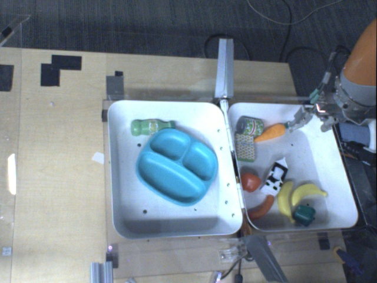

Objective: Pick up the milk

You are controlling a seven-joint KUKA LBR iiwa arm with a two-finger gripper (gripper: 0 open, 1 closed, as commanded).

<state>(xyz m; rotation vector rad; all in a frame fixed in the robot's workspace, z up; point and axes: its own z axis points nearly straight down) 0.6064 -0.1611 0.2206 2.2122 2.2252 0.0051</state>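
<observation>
Milk [274, 177] lies in the right bin [323, 158], a small black-and-white carton tipped on its side near the middle of the floor, with a tomato [251, 181] just left of it and two bananas [297, 196] just right. A sausage [262, 207] lies below the tomato, and a dark green piece [304, 214] sits against the bananas; I cannot make out what it is.

My claw [307, 114] hangs over the far right corner of that bin, well apart from the milk. My fingers [297, 119] are thin and pale against the white wall, and I cannot tell how far apart they stand; nothing shows between them. My arm is cut off by the right edge, with only the orange band and grey wrist in sight.

A carrot [272, 132] lies just left of my fingertips, touching a can [250, 126] on its side. Below the can a speckled packet [245, 147] leans at the divider.

In the left bin [118, 175] a blue plate [177, 165] with three wells sits tilted in the middle, and a green bottle [152, 126] lies along the far wall just above it.
</observation>
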